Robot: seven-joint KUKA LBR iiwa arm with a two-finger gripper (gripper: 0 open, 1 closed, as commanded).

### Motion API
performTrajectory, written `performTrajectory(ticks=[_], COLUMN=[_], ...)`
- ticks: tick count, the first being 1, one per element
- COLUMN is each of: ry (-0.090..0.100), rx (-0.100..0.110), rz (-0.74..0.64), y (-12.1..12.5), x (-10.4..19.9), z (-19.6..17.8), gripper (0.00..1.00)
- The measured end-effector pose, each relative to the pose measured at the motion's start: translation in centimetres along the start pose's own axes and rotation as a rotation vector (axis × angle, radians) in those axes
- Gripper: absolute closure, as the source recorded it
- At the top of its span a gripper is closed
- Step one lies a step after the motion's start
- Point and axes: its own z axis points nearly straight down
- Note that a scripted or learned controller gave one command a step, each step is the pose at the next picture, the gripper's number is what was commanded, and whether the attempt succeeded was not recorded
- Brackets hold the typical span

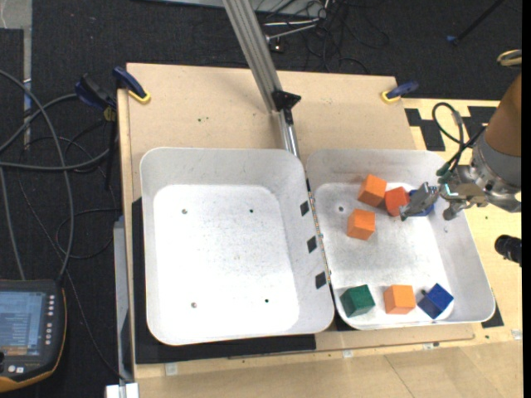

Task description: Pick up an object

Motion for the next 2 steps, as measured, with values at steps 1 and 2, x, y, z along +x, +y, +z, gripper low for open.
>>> performTrajectory(ticks=[1,2], ry=[-0.001,0.0], rx=[-0.003,0.0], rz=[0.001,0.002], y=[0.1,0.1], x=[0.0,0.0], z=[-0.2,4.1], gripper=[0.0,0.0])
